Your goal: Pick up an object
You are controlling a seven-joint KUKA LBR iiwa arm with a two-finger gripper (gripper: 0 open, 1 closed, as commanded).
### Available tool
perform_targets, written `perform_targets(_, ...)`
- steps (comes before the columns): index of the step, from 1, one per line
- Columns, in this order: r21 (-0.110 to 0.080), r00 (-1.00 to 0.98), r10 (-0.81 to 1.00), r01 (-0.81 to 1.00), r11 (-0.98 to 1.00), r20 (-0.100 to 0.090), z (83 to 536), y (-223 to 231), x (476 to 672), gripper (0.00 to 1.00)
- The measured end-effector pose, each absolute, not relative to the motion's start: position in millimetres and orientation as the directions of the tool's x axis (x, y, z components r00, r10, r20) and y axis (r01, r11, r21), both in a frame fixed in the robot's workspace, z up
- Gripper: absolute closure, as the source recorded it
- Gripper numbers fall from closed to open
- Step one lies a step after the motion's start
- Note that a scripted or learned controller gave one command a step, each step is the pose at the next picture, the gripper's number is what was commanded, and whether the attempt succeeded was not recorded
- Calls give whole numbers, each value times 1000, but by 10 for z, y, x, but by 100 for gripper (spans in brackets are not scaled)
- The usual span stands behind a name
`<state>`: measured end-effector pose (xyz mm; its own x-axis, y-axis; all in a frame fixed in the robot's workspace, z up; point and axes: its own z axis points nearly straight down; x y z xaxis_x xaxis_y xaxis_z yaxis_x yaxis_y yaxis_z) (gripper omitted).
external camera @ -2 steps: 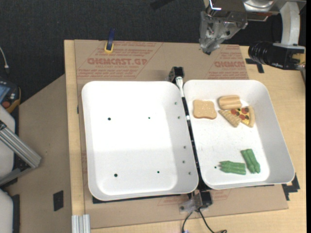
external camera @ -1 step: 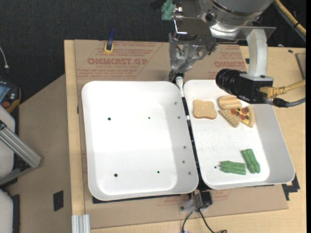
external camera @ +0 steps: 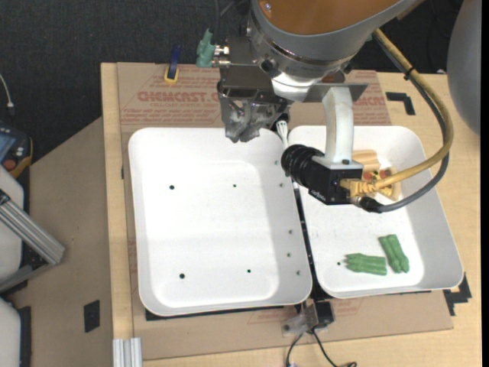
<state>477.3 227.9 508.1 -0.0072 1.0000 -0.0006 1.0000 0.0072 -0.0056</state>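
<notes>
Two green pieces (external camera: 380, 258) near right bin (external camera: 435, 228) front edge, end effector (external camera: 244, 125) above left bin (external camera: 153, 205)

A dark, speckled floor (external camera: 84, 21) is seen behind and around the table (external camera: 114, 205). The table is covered by a brown cardboard sheet (external camera: 382, 102) with red letters printed near its far edge. A silver metal bar (external camera: 30, 232) is seen at the left side, and soft, even light is spread over everything.
</notes>
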Motion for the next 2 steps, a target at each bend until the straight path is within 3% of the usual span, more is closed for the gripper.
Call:
perform_targets(1,1,-2,1000,1000,2,2,5206,2254,4790,100)
perform_targets(2,-7,3,1000,1000,-3,-3,4716,1997,4789,100)
